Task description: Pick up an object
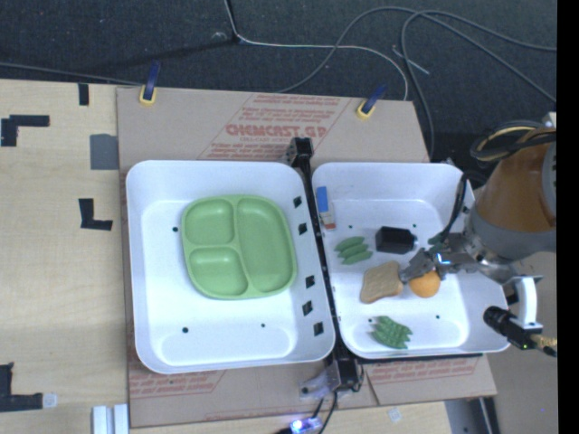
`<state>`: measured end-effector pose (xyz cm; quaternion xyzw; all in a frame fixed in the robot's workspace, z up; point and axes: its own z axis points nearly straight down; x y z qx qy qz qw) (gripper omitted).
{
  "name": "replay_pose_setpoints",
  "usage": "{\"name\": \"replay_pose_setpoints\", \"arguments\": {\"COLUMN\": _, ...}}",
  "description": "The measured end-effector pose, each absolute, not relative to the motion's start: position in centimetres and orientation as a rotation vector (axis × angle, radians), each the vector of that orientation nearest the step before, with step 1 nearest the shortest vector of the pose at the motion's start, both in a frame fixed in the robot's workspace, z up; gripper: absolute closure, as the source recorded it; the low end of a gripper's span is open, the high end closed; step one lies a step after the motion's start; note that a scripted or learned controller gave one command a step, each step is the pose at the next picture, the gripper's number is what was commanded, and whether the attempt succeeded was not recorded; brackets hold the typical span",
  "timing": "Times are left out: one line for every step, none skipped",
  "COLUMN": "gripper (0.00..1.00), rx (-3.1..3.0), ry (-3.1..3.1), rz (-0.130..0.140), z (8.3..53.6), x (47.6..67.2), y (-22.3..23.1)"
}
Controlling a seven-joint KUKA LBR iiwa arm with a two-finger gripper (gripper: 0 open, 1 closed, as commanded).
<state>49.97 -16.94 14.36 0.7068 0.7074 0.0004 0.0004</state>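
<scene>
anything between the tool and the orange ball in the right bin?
Nothing visible. The tool sits right at the orange ball, at its upper left. The toast slice lies just left of the ball, beside the approach rather than across it.

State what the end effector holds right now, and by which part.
It cannot be told. The end effector is down in the right bin against the orange ball and the toast slice, but no object shows between its fingers.

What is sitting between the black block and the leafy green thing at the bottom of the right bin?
In the camera view, a tan bread slice lies between the black block and the leafy green piece.
</scene>
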Motion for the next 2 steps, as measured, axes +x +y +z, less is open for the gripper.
{"name": "replay_pose_setpoints", "arguments": {"gripper": 1.0, "rx": 2.218, "ry": 2.221, "rz": 0.001, "z": 20.3, "x": 49.3, "y": -16.8}}
{"name": "replay_pose_setpoints", "arguments": {"gripper": 1.0, "rx": 2.218, "ry": 2.222, "rz": 0.001, "z": 24.8, "x": 49.4, "y": -16.8}}
